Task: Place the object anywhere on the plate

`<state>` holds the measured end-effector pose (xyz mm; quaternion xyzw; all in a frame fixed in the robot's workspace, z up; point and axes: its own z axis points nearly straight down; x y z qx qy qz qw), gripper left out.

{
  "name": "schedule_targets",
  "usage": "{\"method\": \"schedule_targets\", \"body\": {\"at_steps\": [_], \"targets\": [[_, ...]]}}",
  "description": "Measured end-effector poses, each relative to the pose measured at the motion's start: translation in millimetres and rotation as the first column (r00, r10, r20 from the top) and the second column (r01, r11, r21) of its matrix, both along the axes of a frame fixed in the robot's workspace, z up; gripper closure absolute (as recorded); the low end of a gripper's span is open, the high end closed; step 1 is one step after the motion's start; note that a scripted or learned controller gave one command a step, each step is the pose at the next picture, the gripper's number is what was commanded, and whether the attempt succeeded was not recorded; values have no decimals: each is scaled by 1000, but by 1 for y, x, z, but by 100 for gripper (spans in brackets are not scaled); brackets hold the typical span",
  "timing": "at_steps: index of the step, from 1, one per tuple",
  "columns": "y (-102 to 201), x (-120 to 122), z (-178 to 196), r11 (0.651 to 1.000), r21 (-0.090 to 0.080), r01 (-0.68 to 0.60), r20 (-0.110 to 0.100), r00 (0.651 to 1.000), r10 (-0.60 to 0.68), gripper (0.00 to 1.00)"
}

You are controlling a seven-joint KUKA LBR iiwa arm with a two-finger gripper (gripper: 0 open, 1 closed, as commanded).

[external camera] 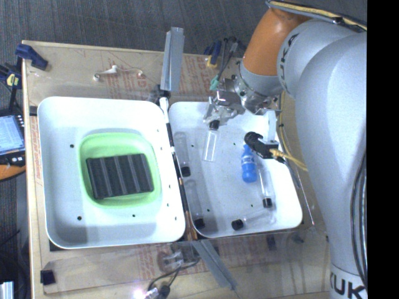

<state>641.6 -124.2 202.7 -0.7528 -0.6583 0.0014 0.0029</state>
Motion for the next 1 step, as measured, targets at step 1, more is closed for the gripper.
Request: {"method": "schedule_targets", "body": {"at_steps": [1], "targets": [[0, 0, 0, 1000, 0, 0, 0, 1000, 0, 0]]}}
